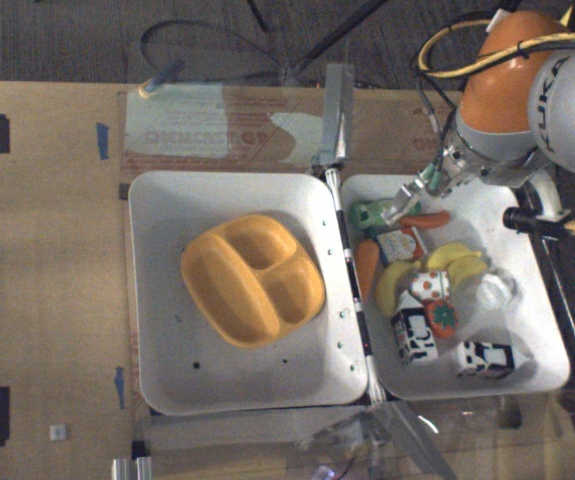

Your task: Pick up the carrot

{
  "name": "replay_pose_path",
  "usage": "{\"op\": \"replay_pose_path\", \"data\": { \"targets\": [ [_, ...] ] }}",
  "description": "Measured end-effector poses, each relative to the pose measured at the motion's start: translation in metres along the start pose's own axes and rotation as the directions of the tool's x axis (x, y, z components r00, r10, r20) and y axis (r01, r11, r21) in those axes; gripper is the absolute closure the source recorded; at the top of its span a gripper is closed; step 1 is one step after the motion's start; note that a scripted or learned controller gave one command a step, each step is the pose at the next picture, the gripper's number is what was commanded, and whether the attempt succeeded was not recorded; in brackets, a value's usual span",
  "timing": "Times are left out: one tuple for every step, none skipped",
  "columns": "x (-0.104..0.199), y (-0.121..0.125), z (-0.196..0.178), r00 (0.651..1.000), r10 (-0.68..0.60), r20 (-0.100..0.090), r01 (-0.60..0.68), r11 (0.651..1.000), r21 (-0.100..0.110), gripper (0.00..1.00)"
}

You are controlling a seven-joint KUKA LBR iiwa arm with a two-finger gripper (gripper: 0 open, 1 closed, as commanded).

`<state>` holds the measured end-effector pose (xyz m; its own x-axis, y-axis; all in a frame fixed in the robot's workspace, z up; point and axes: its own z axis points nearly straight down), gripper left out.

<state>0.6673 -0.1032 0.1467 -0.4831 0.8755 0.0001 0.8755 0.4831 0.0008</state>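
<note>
The carrot (367, 266) is a short orange piece lying along the left wall of the right bin (542, 313), with a green tuft (368, 213) just beyond its far end. My gripper (408, 200) hangs over the far left part of that bin, above and to the right of the green tuft. It is beside a red sausage-shaped toy (426, 220). The carrot lies apart from the gripper, a little nearer the camera and to the left. The grey wrist with its orange band (502, 68) rises toward the upper right.
Close to the carrot are two bananas (399, 281), a small white carton (397, 244), a strawberry (442, 316), black-and-white cartons (416, 336) and a clear plastic piece (495, 290). A yellow divided plate (253, 279) sits in the left bin (157, 218).
</note>
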Motion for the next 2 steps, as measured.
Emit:
{"op": "replay_pose_path", "data": {
  "targets": [
    [0.017, -0.077, 0.060, 0.990, 0.142, 0.000, -0.142, 0.990, -0.002, 0.00],
    [0.016, -0.075, 0.049, 0.990, 0.143, 0.003, -0.143, 0.990, -0.008, 1.00]
  ]
}}
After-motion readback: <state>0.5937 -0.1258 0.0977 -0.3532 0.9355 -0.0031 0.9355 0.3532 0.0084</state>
